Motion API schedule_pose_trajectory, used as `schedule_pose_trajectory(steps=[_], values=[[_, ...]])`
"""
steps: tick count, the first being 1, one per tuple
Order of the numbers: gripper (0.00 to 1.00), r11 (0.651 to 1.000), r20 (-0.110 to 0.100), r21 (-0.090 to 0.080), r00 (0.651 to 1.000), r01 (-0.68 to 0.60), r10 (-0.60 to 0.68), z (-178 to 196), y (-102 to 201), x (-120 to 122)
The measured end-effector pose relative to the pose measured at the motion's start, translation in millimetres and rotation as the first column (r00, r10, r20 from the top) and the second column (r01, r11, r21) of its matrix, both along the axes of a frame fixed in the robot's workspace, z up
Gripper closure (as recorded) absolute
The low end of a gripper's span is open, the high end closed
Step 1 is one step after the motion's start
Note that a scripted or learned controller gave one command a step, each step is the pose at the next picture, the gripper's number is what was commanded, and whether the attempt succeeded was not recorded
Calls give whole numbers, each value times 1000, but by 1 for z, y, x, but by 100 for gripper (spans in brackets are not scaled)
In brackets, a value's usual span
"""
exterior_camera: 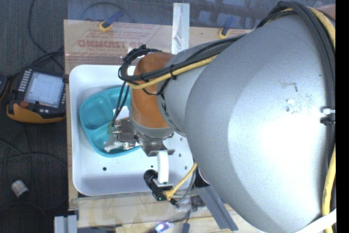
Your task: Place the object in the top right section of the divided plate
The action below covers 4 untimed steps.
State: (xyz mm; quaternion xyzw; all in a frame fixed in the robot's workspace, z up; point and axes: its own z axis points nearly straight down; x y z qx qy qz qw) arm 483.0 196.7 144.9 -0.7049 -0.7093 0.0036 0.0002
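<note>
A teal divided plate [96, 113] lies in the left white bin [87, 177], toward its left side. My gripper [115, 141] hangs low over the plate's near right part, below the orange wrist band [146, 96]. The metal gripper body hides the plate beneath it. I cannot make out any object at the gripper. The arm's large grey body [262, 117] covers the right bin and most of the right of the view.
Yellow and black cables [163, 75] run along the arm to the wrist. A white bracket with a black connector [157, 174] hangs over the bin's near side. Behind the bins lies a cardboard sheet [109, 43], and a teach pendant [39, 95] rests on the floor at left.
</note>
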Motion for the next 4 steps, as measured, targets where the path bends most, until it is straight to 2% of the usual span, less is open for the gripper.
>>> schedule_pose_trajectory(steps=[1, 2, 3, 4], values=[[0, 913, 4, -4, 913, 407, -407, -18, 23, 51], [100, 915, 1, -12, 915, 404, -404, -11, 23, 50], [100, 810, 26, 31, 810, 585, -586, -37, -41, 73], [100, 630, 14, 9, 629, 777, -777, -37, 35, 52]])
